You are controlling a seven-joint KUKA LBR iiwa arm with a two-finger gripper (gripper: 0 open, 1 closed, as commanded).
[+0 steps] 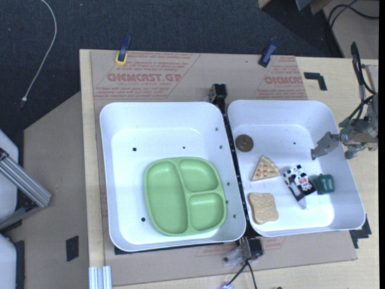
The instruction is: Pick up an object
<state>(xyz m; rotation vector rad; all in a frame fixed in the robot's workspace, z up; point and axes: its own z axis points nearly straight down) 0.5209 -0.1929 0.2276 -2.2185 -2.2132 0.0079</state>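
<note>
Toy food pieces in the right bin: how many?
3: brown cookie near the divider, pizza slice mid-bin, toast slice at the front. None look hidden.

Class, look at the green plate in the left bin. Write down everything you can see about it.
The green plate is a pale green tray with rounded corners, split by raised ridges into three compartments: one long section on its left and two smaller ones on its right. It looks like smooth plastic. All three compartments hold nothing. It lies flat, turned slightly askew, on the floor of the left bin, toward the near right corner. Nothing else touches it; the food toys sit in the other bin.
</note>
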